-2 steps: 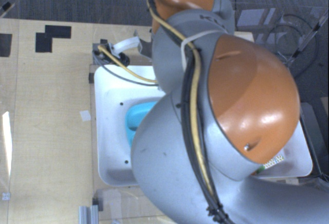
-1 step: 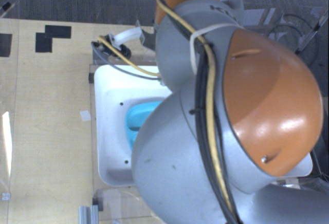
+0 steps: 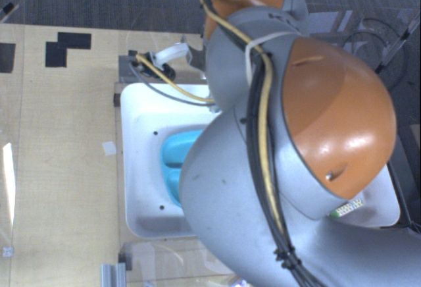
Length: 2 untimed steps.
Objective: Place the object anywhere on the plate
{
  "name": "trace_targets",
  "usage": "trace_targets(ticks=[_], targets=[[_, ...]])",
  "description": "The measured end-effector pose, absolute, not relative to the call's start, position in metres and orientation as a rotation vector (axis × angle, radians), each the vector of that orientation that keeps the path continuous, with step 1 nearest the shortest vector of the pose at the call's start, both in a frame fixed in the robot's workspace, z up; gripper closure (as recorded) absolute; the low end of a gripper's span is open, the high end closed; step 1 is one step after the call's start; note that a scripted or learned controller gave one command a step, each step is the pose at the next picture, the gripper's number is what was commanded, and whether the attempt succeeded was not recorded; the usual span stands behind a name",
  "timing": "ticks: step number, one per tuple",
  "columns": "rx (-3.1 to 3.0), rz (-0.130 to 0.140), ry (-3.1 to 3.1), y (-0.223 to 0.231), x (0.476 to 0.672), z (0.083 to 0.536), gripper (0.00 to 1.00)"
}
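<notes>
Blue plate [image 3: 175, 159] lies in white bin [image 3: 141, 147] (arm [image 3: 276, 147] covers most).

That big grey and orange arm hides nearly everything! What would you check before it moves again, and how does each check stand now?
1. Shallow white bin sits flat on the bench: ok.
2. Light blue plate-like thing lies in that bin: ok, partly hidden.
3. Object to place is located: cannot tell.
4. Jaws holding anything: cannot tell, behind the grey and orange arm.
5. Yellow cable hangs free of the bin: cannot tell.
</notes>
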State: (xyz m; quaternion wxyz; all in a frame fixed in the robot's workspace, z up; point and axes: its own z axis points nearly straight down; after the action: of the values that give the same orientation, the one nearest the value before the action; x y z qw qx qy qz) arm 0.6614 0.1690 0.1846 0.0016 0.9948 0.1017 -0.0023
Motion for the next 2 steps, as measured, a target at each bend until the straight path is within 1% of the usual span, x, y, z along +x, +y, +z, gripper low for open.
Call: trace_targets(ticks=[1, 2], targets=[[3.124, -0.001, 0.32, 0.235, 0.658, 0.165, 1.0], [3.109, -0.005, 0.439, 0.235, 0.595, 0.195, 1.0]])
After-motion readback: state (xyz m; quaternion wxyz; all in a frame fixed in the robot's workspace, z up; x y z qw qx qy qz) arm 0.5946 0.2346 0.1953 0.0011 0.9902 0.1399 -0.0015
